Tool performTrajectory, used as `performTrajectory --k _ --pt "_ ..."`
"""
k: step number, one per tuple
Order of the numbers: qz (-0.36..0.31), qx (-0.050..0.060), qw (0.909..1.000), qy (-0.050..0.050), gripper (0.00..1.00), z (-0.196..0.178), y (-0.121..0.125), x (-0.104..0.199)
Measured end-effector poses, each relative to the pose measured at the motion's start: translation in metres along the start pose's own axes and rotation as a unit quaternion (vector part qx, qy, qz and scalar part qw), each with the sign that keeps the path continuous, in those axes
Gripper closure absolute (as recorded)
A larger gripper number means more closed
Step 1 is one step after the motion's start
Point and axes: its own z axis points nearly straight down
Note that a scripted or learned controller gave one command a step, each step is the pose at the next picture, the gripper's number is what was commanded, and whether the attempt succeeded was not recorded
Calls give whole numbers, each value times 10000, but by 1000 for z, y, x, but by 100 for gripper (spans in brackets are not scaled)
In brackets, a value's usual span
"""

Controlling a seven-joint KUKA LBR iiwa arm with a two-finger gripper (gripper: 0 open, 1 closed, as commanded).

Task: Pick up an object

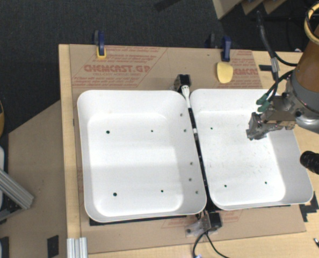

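My gripper [254,133] hangs over the right white bin [240,190], above the bin's upper right part, with its grey tips pointing down and to the left. The arm's orange band [314,69] and grey wrist come in from the right edge. A small green piece [265,99] sits against the gripper's upper body; I cannot tell whether it belongs to the gripper. The left white bin [132,160] lies beside the right one, its floor showing a few small dark dots.
Both bins rest on a brown board [122,63] held by two blue clamps at the back, the right one with a yellow pad [224,72]. A black cable [194,138] runs along the gap between the bins. A black knob [315,162] juts in at the right.
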Motion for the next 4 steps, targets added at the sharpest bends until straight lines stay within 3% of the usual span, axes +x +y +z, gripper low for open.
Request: performTrajectory --k 1,2,3,4 --pt "-3 -103 9999 -10 100 -72 2 48" --pt "10 -26 10000 -15 100 33 55 99" --pt "26 -68 10000 -14 100 14 46 109" --pt "18 -90 10000 -7 100 -42 30 131"
